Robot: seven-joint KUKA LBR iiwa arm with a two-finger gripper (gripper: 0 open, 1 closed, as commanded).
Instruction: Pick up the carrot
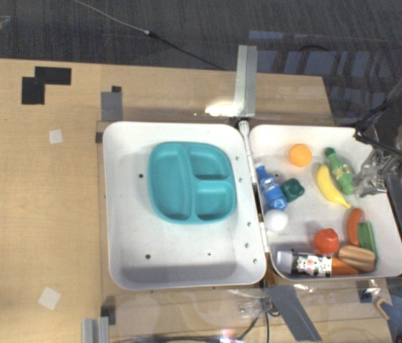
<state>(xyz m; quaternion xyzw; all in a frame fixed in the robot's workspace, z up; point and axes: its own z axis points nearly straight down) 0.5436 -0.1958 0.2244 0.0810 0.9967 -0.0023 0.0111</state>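
A pale wooden surface carries two white bins. The left bin holds a teal divided plate. In the right bin, among toy foods, the carrot lies nearly upright, long axis running near to far. My hand hovers just beyond it, toward the far-right; I cannot tell its opening, and I see nothing in it.

the carrot lies flat along the front wall of the right bin, near its front right corner. only a short orange stretch shows, tapering toward the right. it is tucked between a black-capped bottle on its left and a hot dog bun lying just above it
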